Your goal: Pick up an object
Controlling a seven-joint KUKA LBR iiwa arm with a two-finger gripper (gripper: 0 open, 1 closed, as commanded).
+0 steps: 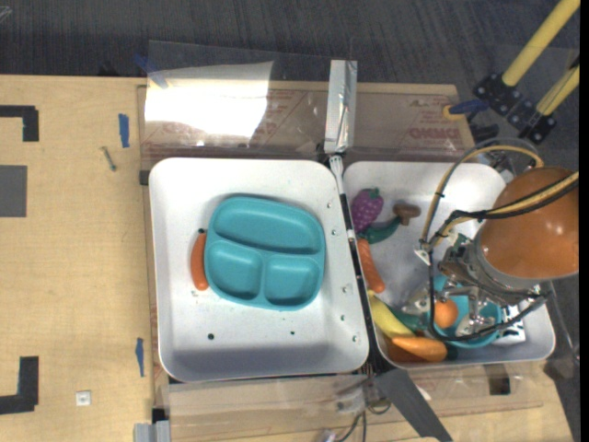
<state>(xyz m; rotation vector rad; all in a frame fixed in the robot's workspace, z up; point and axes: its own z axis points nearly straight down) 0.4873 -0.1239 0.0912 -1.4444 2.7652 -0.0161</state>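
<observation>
My gripper (450, 309) is low in the right bin (405, 187), at its front right, under the orange wrist band. Directly below it lies a small orange round piece (444, 315) on a teal bowl (486, 328). Just to the left are a yellow banana (386, 319) and an orange oval piece (419, 346) by the front wall. A carrot-like orange stick (368, 263) lies along the bin's left wall. Purple grapes (367, 208) and a brown piece (406, 213) sit further back.
The left bin (175, 274) holds a teal divided plate (267, 252) with an orange sausage-like piece (199, 260) beside its left edge. A metal divider (339, 109) stands behind the bins. Cables loop over the right bin's back right corner.
</observation>
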